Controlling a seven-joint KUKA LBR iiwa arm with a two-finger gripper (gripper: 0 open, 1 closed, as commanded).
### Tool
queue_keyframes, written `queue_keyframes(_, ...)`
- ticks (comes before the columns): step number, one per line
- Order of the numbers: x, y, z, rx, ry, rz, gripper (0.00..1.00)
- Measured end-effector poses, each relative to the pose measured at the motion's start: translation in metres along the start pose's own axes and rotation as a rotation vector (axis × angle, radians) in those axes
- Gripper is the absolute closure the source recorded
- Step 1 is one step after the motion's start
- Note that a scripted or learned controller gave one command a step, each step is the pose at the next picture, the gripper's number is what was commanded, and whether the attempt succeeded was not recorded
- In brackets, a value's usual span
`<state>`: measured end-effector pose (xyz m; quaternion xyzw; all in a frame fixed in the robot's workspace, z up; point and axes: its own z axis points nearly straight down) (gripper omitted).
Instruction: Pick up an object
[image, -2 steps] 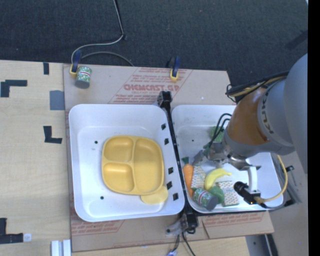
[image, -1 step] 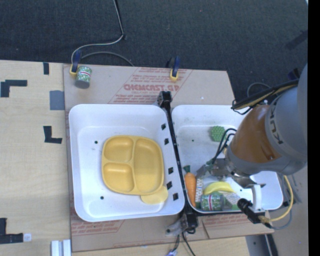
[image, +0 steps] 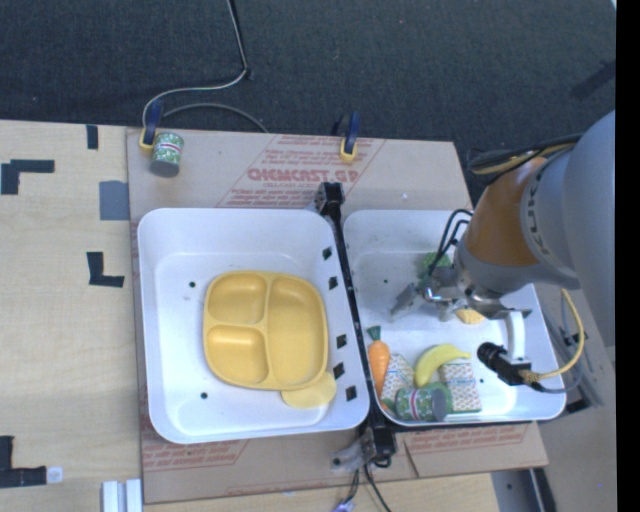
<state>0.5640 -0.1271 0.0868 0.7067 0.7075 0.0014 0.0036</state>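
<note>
A: Target? 
B: Prob. the banana (image: 440, 361), at 5 o'clock in the right bin (image: 385, 250), w/ carrot (image: 378, 362) and can (image: 421, 403) just beside.
A: Gripper?
B: Gripper (image: 425, 295) sits mid-bin, 11 o'clock of the banana, fingers look apart, nothing between them. I'd call it the approach step; next needs a shift toward 5, then descend.
A: Surroundings?
B: Left bin (image: 160, 300) holds a yellow tray (image: 266, 330); cardboard (image: 280, 175) beneath, small jar (image: 166, 152) at 10 o'clock.

You saw a yellow tray (image: 266, 330) in a white bin (image: 160, 300), and below the gripper (image: 432, 295), an orange carrot (image: 379, 362), a yellow banana (image: 436, 362) and a green can (image: 420, 403).
</note>
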Motion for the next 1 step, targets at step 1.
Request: queue_keyframes(1, 0.0165, -0.048, -0.0005, 0.0, 0.0, 0.001, 0.0)
